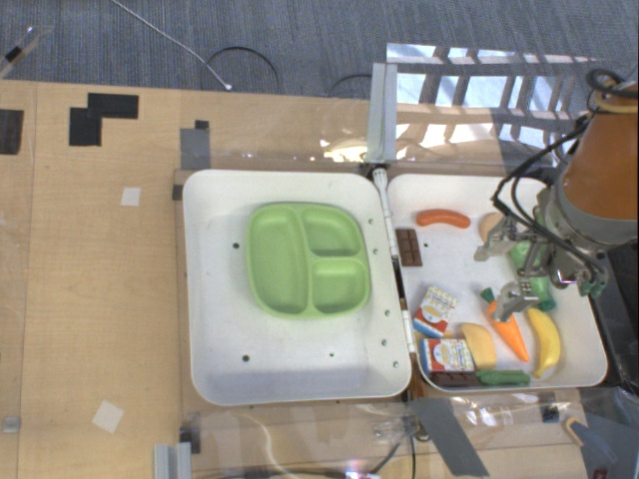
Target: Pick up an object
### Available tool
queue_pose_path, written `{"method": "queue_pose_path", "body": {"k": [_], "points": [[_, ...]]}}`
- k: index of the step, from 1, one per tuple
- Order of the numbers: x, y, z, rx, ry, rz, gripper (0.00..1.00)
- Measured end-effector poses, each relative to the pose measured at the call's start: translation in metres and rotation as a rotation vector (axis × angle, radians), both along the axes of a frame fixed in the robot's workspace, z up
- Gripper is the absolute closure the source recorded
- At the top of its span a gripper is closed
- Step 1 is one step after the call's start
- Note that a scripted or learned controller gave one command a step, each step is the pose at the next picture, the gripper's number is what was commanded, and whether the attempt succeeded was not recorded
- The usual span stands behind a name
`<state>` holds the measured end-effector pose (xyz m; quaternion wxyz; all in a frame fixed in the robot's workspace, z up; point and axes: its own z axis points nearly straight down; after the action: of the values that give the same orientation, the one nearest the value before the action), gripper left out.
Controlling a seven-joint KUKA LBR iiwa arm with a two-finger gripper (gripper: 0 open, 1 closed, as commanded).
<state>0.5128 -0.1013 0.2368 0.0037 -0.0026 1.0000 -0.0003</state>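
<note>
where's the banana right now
The banana lies in the right bin, near its front right corner, just right of the carrot.

A green divided plate [307,258] lies in the left bin [215,367]. The gripper [521,272] hangs over the right bin [454,252], above toy food: sausage [442,219], banana [545,340], carrot [512,337].

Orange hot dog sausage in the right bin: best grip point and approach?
Take the orange hot dog sausage at its middle, coming straight down, fingers closing across its narrow width. It lies flat, lengthwise left to right, on bare floor of the right white bin, apart from the other toys, so both long sides look free.
</note>
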Motion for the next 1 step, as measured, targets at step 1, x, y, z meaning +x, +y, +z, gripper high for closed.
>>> {"method": "queue_pose_path", "body": {"k": [1], "points": [[0.0052, -0.0401, -0.1231, 0.001, 0.007, 0.238, 0.00]]}}
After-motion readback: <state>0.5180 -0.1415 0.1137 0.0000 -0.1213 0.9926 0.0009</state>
